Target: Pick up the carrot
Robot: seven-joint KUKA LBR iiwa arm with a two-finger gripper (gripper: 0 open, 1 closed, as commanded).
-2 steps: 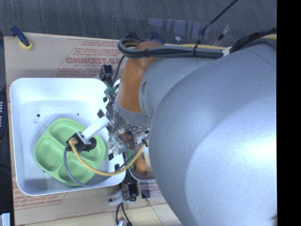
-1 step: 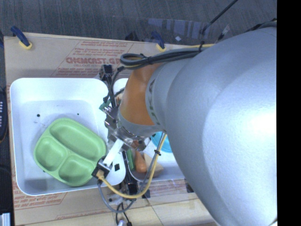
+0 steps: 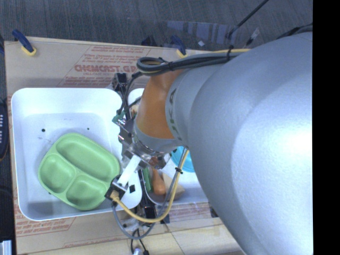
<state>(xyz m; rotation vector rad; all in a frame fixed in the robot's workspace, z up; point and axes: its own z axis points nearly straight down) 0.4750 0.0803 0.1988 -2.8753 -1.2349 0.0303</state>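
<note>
A small stretch of the orange carrot [image 3: 158, 183] shows in the right bin, low down beside the gripper. The gripper [image 3: 142, 184] hangs from the grey arm with its orange band [image 3: 151, 110] and reaches down into the right bin's near left corner, right next to the carrot. The arm and gripper body hide most of the carrot. I cannot tell whether the gripper touches it.
A green divided plate [image 3: 78, 169] lies in the left bin [image 3: 32, 105]. A blue object [image 3: 183, 158] peeks out beside the arm in the right bin. The large grey arm covers most of the right bin. Yellow and black cables [image 3: 143, 217] dangle near the bench's front edge.
</note>
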